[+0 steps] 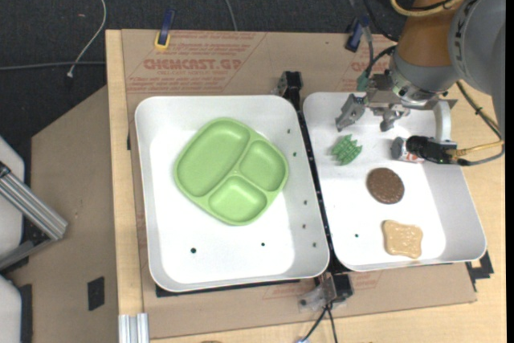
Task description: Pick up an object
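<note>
My gripper (368, 116) hangs over the back of the right bin (458, 205), its two grey fingers spread apart with nothing between them. A small green knobbly object (347, 149) lies just below and slightly left of the fingertips, apart from them. A round brown disc (386, 185) rests in the middle of the right bin. A tan, irregular cookie-like piece (401, 238) lies near that bin's front edge.
The left bin (161, 237) holds a green divided plate (231, 170) with three compartments, tilted diagonally. A black clip (290, 83) sits at the back between the two bins. Cardboard lies under both bins.
</note>
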`<state>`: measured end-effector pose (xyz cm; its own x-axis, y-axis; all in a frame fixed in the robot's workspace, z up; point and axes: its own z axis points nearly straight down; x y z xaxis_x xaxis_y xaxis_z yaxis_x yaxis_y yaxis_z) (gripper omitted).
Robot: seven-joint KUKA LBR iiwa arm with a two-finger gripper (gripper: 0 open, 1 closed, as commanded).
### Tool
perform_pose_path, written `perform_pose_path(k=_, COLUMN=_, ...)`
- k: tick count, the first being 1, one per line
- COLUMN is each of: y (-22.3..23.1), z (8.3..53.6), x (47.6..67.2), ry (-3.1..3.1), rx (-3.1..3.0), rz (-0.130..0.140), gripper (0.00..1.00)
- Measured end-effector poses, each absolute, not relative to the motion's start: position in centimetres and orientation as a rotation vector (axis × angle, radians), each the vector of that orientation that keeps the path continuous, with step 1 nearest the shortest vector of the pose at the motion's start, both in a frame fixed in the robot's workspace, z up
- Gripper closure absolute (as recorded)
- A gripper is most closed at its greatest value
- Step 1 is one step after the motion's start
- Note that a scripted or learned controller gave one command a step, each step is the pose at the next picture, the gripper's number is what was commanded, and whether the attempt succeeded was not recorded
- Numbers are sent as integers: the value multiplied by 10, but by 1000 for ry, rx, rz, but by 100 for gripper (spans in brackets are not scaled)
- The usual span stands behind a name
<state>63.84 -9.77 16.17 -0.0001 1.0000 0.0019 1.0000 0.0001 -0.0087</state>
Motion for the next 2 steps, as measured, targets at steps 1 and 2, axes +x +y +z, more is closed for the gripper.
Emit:
perform_pose_path(k=1, y=-100, z=119, x=638, ry=-2217, rx=-2218, rz=6, gripper=0)
perform_pose_path(k=2, y=-100, z=133, x=640, ry=-2221, rx=-2221, rz=-2, gripper=100)
